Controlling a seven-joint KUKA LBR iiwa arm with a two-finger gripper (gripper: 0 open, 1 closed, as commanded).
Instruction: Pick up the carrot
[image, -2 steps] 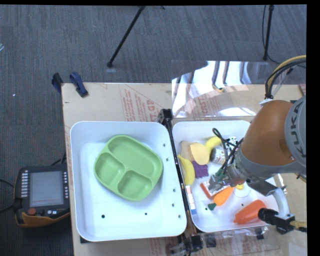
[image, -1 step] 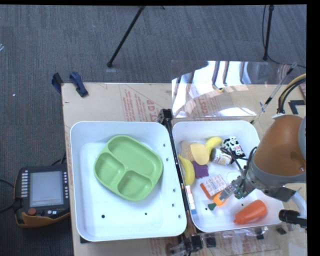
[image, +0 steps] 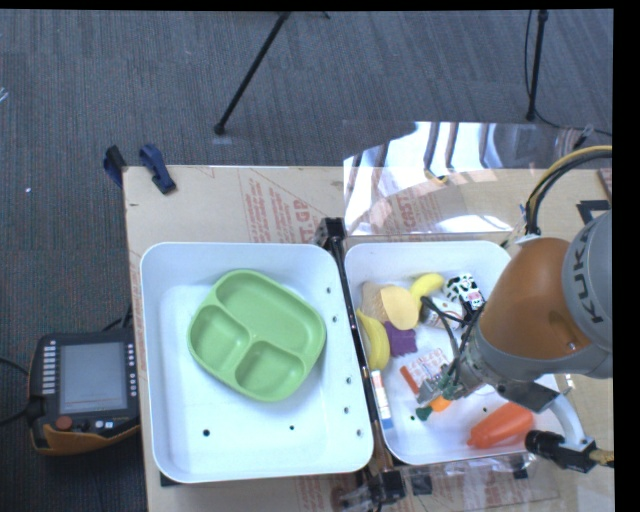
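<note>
From above, the gripper (image: 440, 385) is low in the right bin (image: 490, 252), its tip over a small orange and green item (image: 434, 406); how far it is open cannot be told. The carrot (image: 501, 426) lies near the bin's front edge, just right of the gripper. The left bin (image: 165, 270) holds a green divided plate (image: 257, 335).

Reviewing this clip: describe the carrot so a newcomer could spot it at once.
Look in the right bin, at its near right corner below the arm's orange band. The carrot lies there: a plain orange tapered piece, larger than the small toys around it.
</note>
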